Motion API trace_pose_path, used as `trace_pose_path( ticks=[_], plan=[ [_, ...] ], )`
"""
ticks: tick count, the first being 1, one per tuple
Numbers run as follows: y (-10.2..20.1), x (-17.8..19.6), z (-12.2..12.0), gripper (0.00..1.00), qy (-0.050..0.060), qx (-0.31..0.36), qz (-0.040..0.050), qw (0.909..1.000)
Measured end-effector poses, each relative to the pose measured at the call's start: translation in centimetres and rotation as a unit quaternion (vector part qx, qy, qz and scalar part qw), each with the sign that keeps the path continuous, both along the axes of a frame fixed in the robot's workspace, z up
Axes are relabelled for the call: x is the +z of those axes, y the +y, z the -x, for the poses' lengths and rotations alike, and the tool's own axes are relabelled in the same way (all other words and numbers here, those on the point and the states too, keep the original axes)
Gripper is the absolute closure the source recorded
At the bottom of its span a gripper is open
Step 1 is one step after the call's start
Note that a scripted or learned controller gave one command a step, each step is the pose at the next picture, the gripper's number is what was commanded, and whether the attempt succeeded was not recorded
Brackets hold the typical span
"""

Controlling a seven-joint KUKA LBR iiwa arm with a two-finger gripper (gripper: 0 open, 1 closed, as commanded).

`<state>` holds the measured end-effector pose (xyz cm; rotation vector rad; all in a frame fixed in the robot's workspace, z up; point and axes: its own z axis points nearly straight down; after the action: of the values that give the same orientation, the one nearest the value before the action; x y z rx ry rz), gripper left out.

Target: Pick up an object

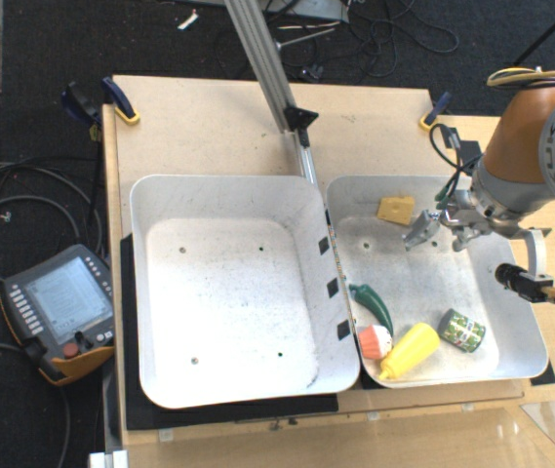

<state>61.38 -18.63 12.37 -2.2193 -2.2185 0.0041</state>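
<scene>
my fingers (419,230) bare metal, dull shine. both bins (228,291) white plastic, matt, scuffed with dark specks. bench (209,125) pale wood, matt. yellow bottle (411,350) smooth plastic. green can (463,331) glossy. tan block (396,209) spongy, matt. my arm's orange band (519,149) glossy.

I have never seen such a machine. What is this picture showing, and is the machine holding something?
This is a robot arm, grey with an orange band, reaching in from the right. One fixed camera looks down on the bench at a slant. On the bench sit two shallow white bins side by side. At the arm's end is a pincer with two fingers, open above the right bin. Nothing is between its fingers. In that bin lie a tan block, a green piece, a red and white toy, a yellow bottle and a small green can. Left of the bench lies a control pad.
</scene>
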Motion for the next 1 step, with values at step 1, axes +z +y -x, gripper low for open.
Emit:
trace_pose_path(
  ticks=[1],
  plan=[
    [0.07,-3.05,0.04,0.0,-0.001,0.0,0.0002,1.0]
  ],
)
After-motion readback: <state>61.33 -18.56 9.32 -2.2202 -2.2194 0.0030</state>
